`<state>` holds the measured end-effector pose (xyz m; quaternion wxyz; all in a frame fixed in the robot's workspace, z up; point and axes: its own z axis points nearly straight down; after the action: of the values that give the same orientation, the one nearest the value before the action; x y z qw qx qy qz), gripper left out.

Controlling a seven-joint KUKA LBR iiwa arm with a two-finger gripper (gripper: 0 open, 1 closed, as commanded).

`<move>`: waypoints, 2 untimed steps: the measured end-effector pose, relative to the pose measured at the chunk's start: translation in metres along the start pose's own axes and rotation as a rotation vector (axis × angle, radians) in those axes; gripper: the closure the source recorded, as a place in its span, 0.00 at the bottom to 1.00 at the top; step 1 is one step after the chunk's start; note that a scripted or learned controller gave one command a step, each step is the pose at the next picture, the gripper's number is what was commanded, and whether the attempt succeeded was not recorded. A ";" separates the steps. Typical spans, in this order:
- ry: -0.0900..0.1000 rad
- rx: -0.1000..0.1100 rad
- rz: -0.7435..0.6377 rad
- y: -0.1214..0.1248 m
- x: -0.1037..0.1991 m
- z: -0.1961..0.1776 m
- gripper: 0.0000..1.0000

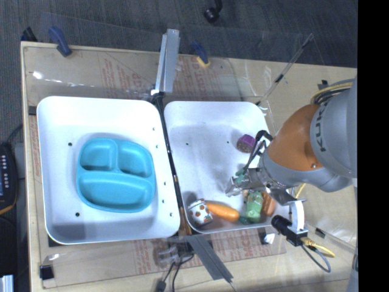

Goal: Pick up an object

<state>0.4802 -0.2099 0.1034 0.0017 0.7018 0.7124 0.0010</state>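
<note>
Now: my jaws [243, 181] low in right bin [200, 117], near green bottle [253, 204]; jaw state unclear.

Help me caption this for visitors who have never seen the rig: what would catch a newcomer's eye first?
The bright blue divided tray lying in the left white bin stands out most. Next comes the grey arm with its orange band, reaching from the right over the right bin, its pincer low above a cluster by the bin's near wall: an orange carrot, a green bottle. A small purple item lies apart.
</note>
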 end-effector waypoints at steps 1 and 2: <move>0.003 0.004 0.005 0.057 0.055 -0.054 1.00; 0.003 0.004 0.006 0.057 0.055 -0.053 0.00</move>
<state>0.5361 -0.1540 0.1570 -0.0007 0.7038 0.7104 0.0003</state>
